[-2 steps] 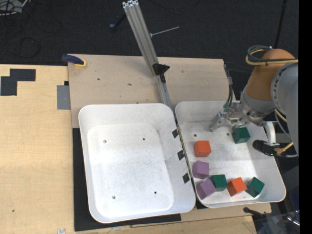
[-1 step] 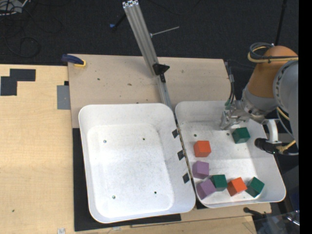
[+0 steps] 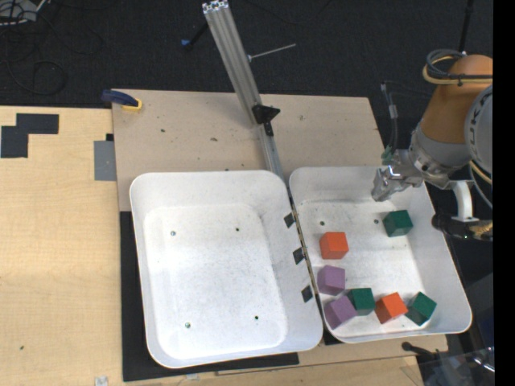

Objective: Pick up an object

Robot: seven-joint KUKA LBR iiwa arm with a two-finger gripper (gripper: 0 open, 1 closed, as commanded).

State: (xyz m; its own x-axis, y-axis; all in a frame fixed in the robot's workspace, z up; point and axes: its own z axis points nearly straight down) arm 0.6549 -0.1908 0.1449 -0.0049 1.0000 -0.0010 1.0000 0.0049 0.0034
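Seven blocks sit in the right bin (image 3: 451, 296), and the gripper (image 3: 386, 185) hangs over that bin's far right part, just up and left of a lone green block (image 3: 397, 223). Nothing shows between its tips, and how wide it stands I cannot tell from this slanted look down. The grey arm (image 3: 451, 135) with its orange band comes in from the right edge.

Count them off: three green, two orange, two purple. One orange block (image 3: 334, 244) lies near the bin's middle, with a purple block (image 3: 331, 279) just below it. Along the near edge runs a tight row: purple (image 3: 339, 310), green (image 3: 362, 299), orange (image 3: 391, 306), green (image 3: 421, 307), each close beside the next, some touching. The lone green one stands well apart from that row, with open floor around it.

Left bin (image 3: 161, 191) lies alongside, joined to the right one by three small black clips (image 3: 298, 256) down the shared edge. A slanted metal rail (image 3: 237, 63) rises behind the bins from the board, ending in a black bracket (image 3: 265, 114) above the gap between them. One blue and yellow clamp (image 3: 121, 99) sits at the board's far left corner. Cables (image 3: 24, 2) coil at the top left.
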